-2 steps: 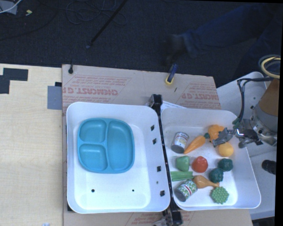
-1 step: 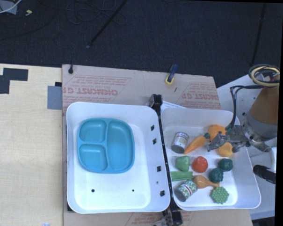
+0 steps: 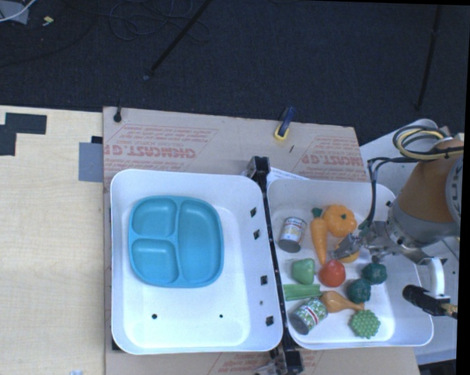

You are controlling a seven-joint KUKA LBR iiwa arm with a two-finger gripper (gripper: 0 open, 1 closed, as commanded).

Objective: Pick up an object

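Nearest the camera, a labelled can (image 3: 310, 315) is seen tipped in the right bin (image 3: 403, 335). Left of the gripper (image 3: 349, 247), whose finger spread cannot be told, a carrot (image 3: 319, 239) is laid touching it, lengthwise toward the camera.

The cardboard sheet (image 3: 221, 147) bears red, upside-down lettering, not legible.

Two white bins (image 3: 183, 340), the left holding a light-blue divided plate (image 3: 175, 242), the right an orange fruit (image 3: 340, 220), orange carrot (image 3: 319, 241), red tomato (image 3: 332, 273), green pieces (image 3: 302, 270), dark-teal items (image 3: 359, 290) and a silver can (image 3: 292, 233), on tan cardboard (image 3: 167, 145) printed red.
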